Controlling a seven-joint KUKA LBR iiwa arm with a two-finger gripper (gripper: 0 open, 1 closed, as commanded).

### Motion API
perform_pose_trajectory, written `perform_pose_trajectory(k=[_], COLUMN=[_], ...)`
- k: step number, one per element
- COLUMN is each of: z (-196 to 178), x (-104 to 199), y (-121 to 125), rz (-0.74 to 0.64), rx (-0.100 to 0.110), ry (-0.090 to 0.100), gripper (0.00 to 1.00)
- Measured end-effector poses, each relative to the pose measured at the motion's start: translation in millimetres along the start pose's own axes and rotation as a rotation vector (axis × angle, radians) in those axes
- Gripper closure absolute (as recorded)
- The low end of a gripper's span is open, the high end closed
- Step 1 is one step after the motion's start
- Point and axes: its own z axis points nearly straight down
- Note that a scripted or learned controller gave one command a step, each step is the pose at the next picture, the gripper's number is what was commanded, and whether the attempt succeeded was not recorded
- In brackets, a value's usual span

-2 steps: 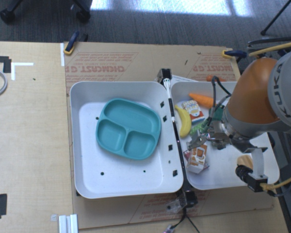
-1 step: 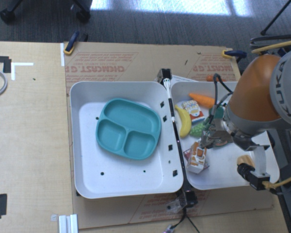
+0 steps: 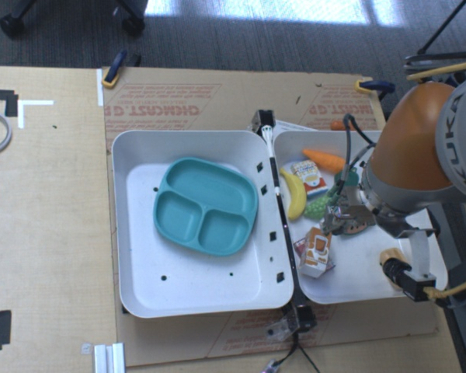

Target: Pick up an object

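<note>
Even bright light, sunlit floor patch at top, mildly soft focus

Cardboard sheet [image 3: 217, 99] under the bins: red printed lettering, upside down and mirrored, not legible. Arm housing [image 3: 458, 142]: large letters "UK", cut by the frame edge. Small cartons [image 3: 317, 252] in the right bin: printing too small to read.

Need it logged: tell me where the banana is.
The banana lies in the right bin, along its left wall, just left of a small carton and below the carrot.
</note>
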Motion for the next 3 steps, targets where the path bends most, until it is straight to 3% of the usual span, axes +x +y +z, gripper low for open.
perform_pose_trajectory(k=[1, 2, 3], z=[19, 19, 19], x=[-41, -41, 25], y=[39, 39, -2], rz=[0.001, 0.0, -0.002], rx=[-0.001, -0.001, 0.002], ry=[0.0, 0.0, 0.001], gripper=[1.0, 0.0, 0.0])
